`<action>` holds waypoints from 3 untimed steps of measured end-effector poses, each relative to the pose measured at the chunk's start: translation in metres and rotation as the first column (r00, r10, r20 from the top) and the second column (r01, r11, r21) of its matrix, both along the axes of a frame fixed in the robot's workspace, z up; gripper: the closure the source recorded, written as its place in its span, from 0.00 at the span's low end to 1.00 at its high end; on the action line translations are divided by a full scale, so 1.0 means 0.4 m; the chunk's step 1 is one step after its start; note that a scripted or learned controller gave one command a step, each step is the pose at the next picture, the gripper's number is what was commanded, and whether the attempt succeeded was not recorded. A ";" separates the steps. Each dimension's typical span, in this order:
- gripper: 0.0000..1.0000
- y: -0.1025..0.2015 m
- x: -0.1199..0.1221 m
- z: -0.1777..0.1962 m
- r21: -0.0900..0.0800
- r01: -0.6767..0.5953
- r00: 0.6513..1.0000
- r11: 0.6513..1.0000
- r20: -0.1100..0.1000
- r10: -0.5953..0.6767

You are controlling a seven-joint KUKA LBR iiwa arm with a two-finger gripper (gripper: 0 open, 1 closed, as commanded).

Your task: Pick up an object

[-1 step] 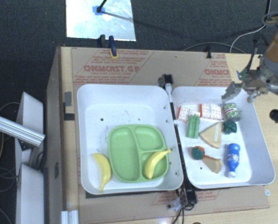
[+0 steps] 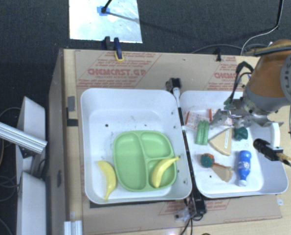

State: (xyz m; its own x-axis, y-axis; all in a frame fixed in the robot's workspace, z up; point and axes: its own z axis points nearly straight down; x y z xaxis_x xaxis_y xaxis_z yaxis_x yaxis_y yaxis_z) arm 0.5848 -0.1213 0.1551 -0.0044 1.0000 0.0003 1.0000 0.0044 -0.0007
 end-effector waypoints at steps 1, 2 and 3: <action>0.00 0.069 -0.119 -0.108 0.000 0.003 1.000 1.000 0.000 -0.003; 0.00 0.074 0.008 -0.165 -0.002 0.002 1.000 1.000 0.011 -0.002; 0.00 0.090 -0.110 -0.164 -0.006 0.002 1.000 1.000 0.019 -0.002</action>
State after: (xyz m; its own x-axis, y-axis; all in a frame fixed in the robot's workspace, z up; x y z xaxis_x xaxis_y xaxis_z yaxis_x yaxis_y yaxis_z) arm 0.5410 -0.0854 0.0895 -0.0020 1.0000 -0.0054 0.9998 0.0021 0.0178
